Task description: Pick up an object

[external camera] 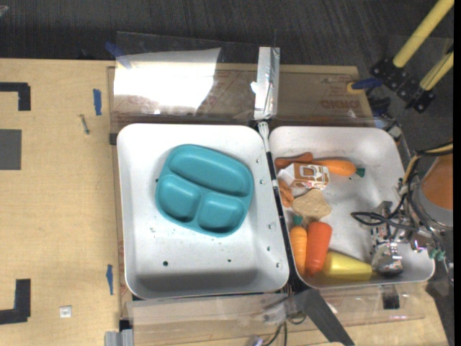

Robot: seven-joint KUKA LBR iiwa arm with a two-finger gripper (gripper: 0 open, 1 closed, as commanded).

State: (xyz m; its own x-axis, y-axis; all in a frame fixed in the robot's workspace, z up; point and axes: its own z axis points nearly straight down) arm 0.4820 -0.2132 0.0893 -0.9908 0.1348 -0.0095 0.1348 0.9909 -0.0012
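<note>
The right bin holds several toy foods. A carrot with a green tip lies at the back beside a small printed box. A tan bread slice sits below them. An orange-red carrot and a smaller orange piece lie near the front, with a yellow piece at the front wall. My gripper hangs low in the bin's front right corner, just right of the yellow piece, with cables around its wrist.
The left bin bears a teal divided plate. A clear plastic sheet and a taped divider stand behind the bins. Yellow bars cross the upper right. The arm's orange band is at the right edge.
</note>
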